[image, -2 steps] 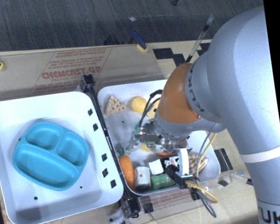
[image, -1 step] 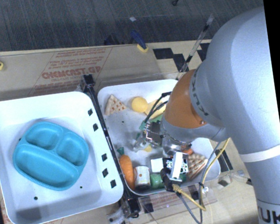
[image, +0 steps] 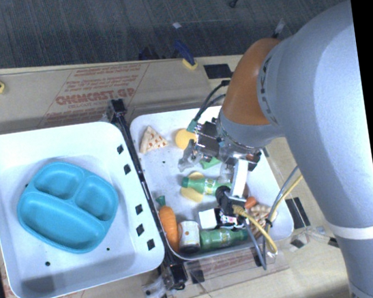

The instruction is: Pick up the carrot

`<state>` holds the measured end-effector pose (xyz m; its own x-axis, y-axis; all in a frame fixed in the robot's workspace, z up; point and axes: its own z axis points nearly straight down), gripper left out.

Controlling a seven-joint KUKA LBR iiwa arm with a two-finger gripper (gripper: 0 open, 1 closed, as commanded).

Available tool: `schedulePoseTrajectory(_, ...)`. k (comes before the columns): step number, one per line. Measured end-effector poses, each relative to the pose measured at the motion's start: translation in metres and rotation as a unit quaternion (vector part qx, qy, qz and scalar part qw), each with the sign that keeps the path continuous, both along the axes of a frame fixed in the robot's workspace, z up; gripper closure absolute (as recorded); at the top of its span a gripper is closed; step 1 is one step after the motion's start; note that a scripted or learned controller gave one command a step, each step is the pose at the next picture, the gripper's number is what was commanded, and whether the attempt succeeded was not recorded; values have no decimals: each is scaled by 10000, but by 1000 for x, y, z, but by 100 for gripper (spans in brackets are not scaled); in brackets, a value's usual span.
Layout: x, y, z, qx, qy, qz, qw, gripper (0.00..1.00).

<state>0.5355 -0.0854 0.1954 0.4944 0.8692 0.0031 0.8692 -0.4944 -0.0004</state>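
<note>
The orange carrot (image: 169, 224) lies lengthwise against the left wall of the right bin (image: 162, 124), near its front corner. My gripper (image: 199, 151) hangs over the middle of that bin, up and to the right of the carrot and well apart from it. The grey wrist with its orange band (image: 248, 95) hides the bin's right side. Nothing shows as held.
Around the gripper lie a pizza slice (image: 151, 141), a yellow lemon (image: 184, 138) and a small green and yellow bottle (image: 202, 185). A white can (image: 188, 235) and a green bottle (image: 223, 237) sit right of the carrot. The left bin (image: 8, 153) holds a blue divided plate (image: 67, 206).
</note>
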Motion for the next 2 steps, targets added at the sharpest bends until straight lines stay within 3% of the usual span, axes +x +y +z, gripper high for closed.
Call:
schedulePoseTrajectory(1,45,-25,-72,-29,-40,-891,9960,0)
schedulePoseTrajectory(2,99,-31,-103,8,55,-1440,9896,0)
